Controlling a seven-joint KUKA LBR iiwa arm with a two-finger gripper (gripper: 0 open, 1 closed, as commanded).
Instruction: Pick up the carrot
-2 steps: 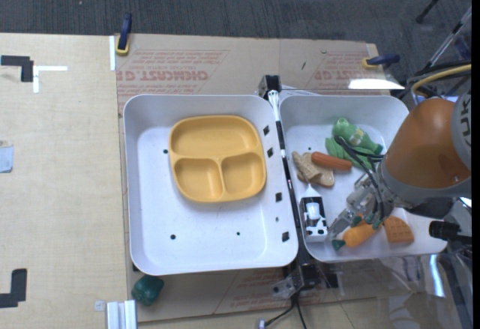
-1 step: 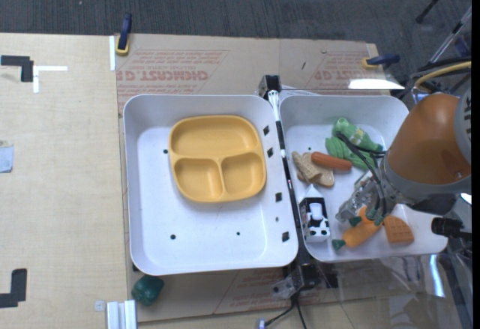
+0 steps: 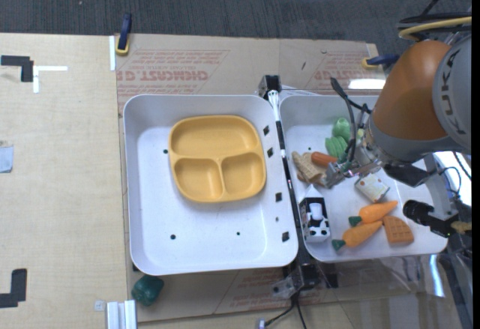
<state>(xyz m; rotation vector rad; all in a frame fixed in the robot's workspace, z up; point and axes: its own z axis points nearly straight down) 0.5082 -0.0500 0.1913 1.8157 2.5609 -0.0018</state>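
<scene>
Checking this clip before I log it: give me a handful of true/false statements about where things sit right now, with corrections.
1. The yellow divided plate lies in the left bin. True.
2. The carrots lie on the plate. False: they lie in the right bin, near its front.
3. The claw is over the right bin. True.
4. The claw is down at the carrots. False: it is further back, near the tan piece.
5. A green object sits outside the bins. True.
</scene>
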